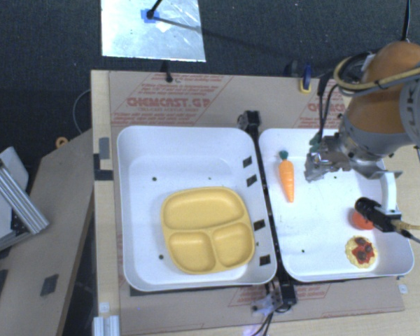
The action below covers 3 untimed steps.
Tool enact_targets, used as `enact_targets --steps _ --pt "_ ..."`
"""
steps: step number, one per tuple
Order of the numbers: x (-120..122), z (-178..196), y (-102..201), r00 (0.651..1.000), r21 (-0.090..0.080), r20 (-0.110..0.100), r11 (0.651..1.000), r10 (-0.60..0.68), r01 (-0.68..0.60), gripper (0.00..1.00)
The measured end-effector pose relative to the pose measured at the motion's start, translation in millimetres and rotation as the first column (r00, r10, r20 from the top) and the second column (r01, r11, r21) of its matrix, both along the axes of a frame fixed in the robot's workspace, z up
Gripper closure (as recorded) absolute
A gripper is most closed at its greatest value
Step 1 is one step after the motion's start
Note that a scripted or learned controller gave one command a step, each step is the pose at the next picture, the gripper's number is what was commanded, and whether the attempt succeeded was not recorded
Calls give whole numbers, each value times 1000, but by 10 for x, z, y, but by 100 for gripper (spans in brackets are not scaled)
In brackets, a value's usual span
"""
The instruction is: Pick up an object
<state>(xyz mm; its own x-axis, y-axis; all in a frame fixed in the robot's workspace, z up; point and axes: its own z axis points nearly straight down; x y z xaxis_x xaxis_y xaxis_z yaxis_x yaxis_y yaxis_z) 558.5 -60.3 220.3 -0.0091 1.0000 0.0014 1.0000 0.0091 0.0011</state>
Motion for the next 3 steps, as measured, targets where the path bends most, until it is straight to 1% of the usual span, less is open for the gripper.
enact_targets --steps 1,2,3 --pt "15 32 437 1000 0 0 1000 1 -1 100" --pt "0 -59 985 1000 1 -1 1000 1 -1 100" --pt "98 -2 1608 1000 1 2 1000 2 -2 100"
